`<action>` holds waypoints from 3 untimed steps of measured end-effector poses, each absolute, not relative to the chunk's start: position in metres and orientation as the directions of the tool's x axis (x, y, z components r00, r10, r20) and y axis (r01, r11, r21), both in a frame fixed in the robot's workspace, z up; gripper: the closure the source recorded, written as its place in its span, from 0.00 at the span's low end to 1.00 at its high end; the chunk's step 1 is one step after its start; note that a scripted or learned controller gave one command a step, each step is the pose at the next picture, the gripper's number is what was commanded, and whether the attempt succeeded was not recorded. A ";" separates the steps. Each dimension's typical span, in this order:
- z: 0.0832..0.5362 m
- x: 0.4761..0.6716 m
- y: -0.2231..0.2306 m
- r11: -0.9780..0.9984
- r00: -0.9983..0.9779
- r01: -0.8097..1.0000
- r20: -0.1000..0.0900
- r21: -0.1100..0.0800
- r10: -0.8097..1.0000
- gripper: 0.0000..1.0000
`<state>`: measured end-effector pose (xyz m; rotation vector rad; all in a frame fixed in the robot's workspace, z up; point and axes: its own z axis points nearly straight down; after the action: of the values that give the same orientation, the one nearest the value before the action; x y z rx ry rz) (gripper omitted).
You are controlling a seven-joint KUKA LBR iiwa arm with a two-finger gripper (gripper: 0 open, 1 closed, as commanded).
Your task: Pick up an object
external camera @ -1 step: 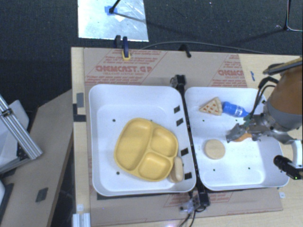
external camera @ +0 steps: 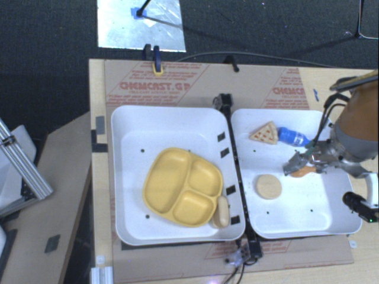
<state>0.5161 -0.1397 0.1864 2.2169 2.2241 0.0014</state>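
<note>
Fingers of the grey arm sit low in the right white bin, their opening impossible to judge. A small orange object lies just beside them, possibly touching. Red "CHEMCAST GP" lettering marks the brown sheet covering the desk.

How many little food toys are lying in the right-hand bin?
4: a pizza slice near the back, a blue bottle beside it, a round cookie mid-bin, and an orange piece at the tool. The arm may hide others.
</note>
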 end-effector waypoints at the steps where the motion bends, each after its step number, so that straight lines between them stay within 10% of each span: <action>1: 0.143 0.518 -0.134 0.002 -0.002 1.000 0.002 -0.003 1.000 0.00; 2: 0.093 0.519 -0.134 0.000 0.000 1.000 0.001 0.002 1.000 0.00; 3: 0.107 0.521 -0.133 0.003 -0.003 1.000 0.001 0.009 1.000 1.00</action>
<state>0.5210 -0.1334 0.1071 2.2139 2.2211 0.0103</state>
